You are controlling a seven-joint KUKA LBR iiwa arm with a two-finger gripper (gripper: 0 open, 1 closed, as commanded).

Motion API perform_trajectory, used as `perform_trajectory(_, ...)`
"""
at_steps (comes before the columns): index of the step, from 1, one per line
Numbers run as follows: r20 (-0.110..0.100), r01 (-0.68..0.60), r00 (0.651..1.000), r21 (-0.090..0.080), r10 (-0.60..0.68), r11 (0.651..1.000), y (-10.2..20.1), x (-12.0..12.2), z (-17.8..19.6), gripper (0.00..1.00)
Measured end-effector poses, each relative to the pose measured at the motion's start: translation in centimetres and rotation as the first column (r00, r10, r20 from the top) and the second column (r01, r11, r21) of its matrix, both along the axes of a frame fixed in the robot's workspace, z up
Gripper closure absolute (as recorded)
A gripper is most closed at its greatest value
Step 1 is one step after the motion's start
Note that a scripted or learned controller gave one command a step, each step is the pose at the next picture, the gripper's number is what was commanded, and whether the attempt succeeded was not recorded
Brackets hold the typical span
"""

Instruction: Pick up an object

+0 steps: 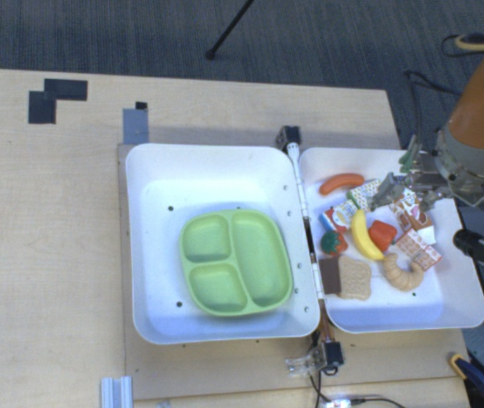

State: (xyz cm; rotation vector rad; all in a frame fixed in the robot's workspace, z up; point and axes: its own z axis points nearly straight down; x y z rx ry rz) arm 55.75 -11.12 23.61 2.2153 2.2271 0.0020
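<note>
The right white bin [458, 308] holds a heap of toy foods. Among them are an orange-red sausage [342, 183], a yellow banana [363, 235], a red piece [383, 233], a green piece [333, 242], a slice of bread [355, 280], a brown bar [330, 274], a tan ring-shaped pastry [403, 272] and some printed packets [418, 251]. My gripper [404, 195] hangs over the upper right of the heap, its fingers spread open above a packet. Nothing sits between them.
The left white bin [148, 228] holds a green divided plate [236, 262]. A dark clamp [289, 135] stands at the far end of the ridge between the bins. Cables and a connector [325, 357] lie at the bench's near edge.
</note>
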Motion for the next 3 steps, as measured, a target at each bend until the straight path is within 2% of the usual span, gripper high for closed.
perform_trajectory(1, -0.002, 0.004, 1.0, 0.0, -0.004, 1.0, -0.8, -3.5, -12.0, 0.0)
perform_trajectory(2, 0.003, 0.002, 1.0, 0.0, -0.002, 1.0, -0.7, -3.4, -10.9, 1.0)
perform_trajectory(3, 0.003, 0.002, 1.0, 0.0, -0.002, 1.0, -0.7, -3.4, -10.9, 0.0)
